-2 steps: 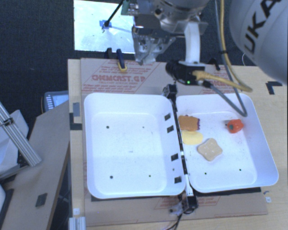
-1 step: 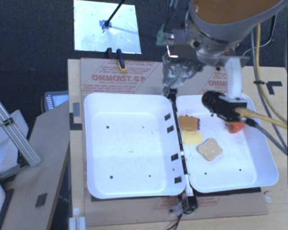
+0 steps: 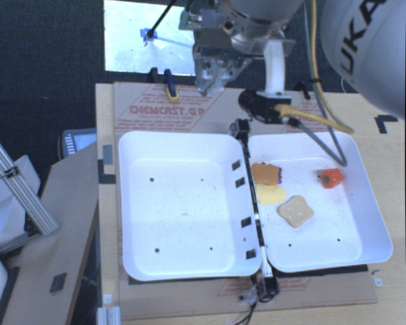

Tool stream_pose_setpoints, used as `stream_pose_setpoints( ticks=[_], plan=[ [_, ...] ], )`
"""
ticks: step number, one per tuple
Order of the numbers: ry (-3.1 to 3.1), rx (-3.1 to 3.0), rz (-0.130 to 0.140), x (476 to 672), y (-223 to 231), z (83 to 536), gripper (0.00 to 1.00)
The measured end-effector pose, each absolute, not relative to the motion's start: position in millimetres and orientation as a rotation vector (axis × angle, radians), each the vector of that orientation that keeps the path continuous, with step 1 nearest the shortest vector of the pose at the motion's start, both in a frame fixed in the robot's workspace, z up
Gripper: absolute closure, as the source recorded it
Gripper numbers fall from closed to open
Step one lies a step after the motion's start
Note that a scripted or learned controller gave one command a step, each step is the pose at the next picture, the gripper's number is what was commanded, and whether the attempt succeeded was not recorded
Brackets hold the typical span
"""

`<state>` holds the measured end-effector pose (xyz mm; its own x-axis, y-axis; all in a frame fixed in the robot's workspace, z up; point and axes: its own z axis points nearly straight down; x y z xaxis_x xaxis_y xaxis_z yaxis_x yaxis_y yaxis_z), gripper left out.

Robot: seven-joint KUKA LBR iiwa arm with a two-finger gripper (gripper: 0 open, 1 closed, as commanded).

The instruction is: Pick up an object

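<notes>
Broad, rounded arm link (image 3: pixel 380 79) in smooth, glossy pale grey, with part of some large dark block lettering (image 3: pixel 353 56) across its shell. Darker grey metal wrist housing (image 3: pixel 254 19), cylindrical and ringed, with dull highlights. Below it the end effector (image 3: pixel 209 82): boxy silver-grey body narrowing to a blurred, pale metallic tip. Small greenish board (image 3: pixel 189 19) on its left side.

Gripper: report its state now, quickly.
Gripper: open or closed cannot be told. It hangs above the bench, beyond the bins' far side, with no object seen in it.
</notes>
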<state>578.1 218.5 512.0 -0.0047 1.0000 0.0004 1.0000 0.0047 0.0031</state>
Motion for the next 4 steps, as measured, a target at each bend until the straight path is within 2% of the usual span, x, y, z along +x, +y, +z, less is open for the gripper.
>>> stream_pose_setpoints(
  ticks=[1,3,4],
  plan=[
    [2.226,2.213,0.008,602.4,235.2,536.5,1.0],
    [2.22,2.22,0.004,661.4,233.8,535.0,1.0],
    [2.22,2.22,0.003,668.4,234.1,535.3,1.0]
  ],
)
